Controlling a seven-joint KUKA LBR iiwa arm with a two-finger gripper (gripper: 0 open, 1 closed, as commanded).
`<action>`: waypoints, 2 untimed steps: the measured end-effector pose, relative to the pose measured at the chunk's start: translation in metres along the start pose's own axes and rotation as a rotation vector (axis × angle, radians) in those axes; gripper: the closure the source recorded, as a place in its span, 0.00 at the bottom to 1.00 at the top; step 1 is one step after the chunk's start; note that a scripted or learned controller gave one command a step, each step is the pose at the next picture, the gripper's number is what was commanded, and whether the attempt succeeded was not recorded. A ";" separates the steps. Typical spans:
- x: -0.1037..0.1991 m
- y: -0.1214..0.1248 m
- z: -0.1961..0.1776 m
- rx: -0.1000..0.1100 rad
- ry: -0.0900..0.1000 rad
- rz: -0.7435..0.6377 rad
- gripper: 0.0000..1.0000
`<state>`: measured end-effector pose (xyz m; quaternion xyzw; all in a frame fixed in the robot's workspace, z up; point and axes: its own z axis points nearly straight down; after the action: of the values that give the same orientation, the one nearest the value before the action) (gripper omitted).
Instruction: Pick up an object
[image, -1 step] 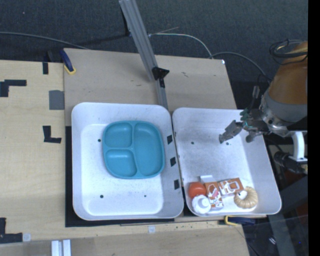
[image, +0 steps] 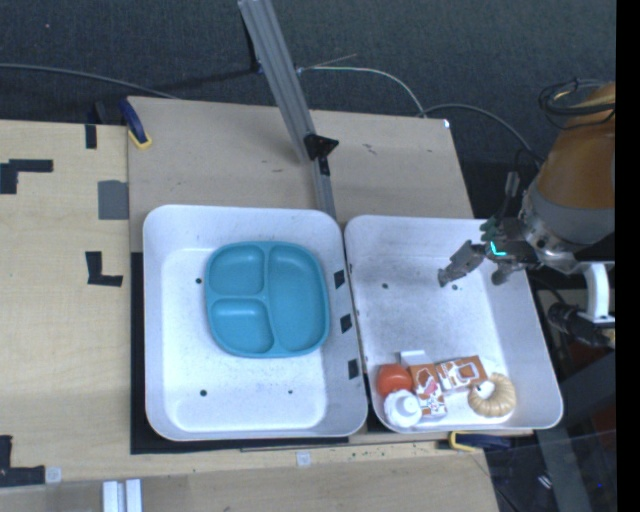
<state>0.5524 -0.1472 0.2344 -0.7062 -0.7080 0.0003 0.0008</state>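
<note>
The robot's dark two-finger hand (image: 478, 265) hovers, seemingly open and empty, above the right shallow white bin (image: 520, 330); its fingers blur together.

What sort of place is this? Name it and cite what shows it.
Probably a robotics lab's grasping test bench: two white bins side by side, a grey and orange arm with its end effector over the right bin, loose cables behind.

Grey arm (image: 575, 215) with orange band, teal light near dark two-finger gripper (image: 478, 268)
</note>
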 end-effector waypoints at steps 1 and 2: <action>0.004 0.005 0.046 0.004 -0.001 0.001 0.00; -0.003 0.000 0.094 0.005 -0.001 0.002 0.00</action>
<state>0.5520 -0.1498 0.1401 -0.7069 -0.7073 0.0025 0.0025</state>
